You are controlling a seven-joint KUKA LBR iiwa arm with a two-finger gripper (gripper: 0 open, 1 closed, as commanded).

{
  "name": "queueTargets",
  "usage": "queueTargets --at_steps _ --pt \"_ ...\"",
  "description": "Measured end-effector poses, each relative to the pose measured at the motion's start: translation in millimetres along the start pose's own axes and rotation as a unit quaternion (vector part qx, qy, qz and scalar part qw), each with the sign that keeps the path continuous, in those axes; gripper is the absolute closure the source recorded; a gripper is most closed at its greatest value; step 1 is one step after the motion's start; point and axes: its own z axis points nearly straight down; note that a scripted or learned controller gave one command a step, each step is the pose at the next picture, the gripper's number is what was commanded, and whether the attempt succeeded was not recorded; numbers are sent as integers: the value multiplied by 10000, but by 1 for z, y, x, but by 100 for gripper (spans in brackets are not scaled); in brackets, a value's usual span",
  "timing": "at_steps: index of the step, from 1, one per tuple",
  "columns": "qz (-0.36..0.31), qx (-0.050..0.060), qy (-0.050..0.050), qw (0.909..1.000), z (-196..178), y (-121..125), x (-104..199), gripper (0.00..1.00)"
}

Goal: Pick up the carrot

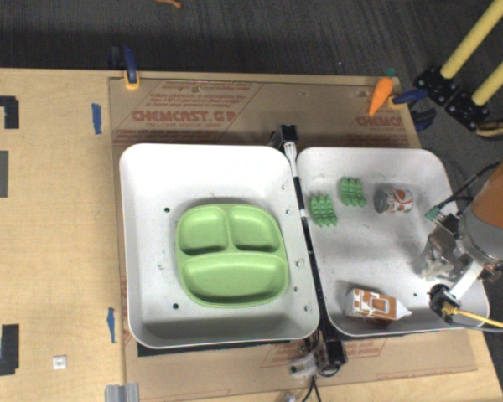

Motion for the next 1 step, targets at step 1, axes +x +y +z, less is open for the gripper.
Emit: queueTargets --at_steps 1 --pt "-392 52 -36 9992 -16 9 91 100"
